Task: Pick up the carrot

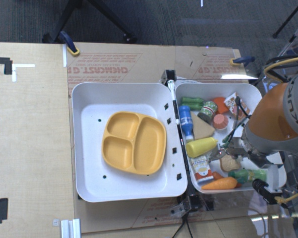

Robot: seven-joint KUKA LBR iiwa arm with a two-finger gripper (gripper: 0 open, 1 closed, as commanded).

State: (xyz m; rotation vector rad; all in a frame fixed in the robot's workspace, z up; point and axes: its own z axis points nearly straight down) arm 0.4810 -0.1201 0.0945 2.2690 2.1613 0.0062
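On the table (30, 133) two white bins are sitting side by side. Left bin (84, 133) is carrying a yellow divided plate (134, 143), right bin (208, 89) is holding a jumble of toy food. Grey arm with its orange band (270, 118) is leaning in over the right bin, pincer (223, 151) hanging low among the clutter, can't tell if it's spread or pressed. Yellow bottle (201, 146) is lying near the middle, and the carrot (219, 184) is lying at the near edge, apart from the pincer.
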